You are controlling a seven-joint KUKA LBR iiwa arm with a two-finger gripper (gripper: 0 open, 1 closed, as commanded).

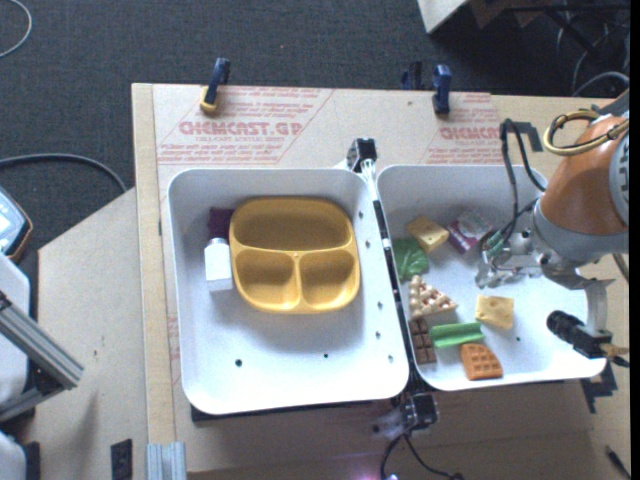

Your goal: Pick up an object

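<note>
We see the arm (590,193) reaching in from the right, bent down over the right bin (530,368), with the pincer (497,270) hanging just above the cheese slice (494,311). Can't really tell if it's spread or pressed together. The yellow tray (293,253) sits in the left bin (200,368).

Two white bins are sitting side by side on the worktop (300,118). The left bin (190,348) is holding a yellow divided tray (294,253) beside a small white bottle (218,264). The right bin (540,353) is holding toy food: a cheese wedge (494,311), a waffle (482,361), a green stick (457,333). The end effector (497,268) is hanging just above the cheese.
</note>
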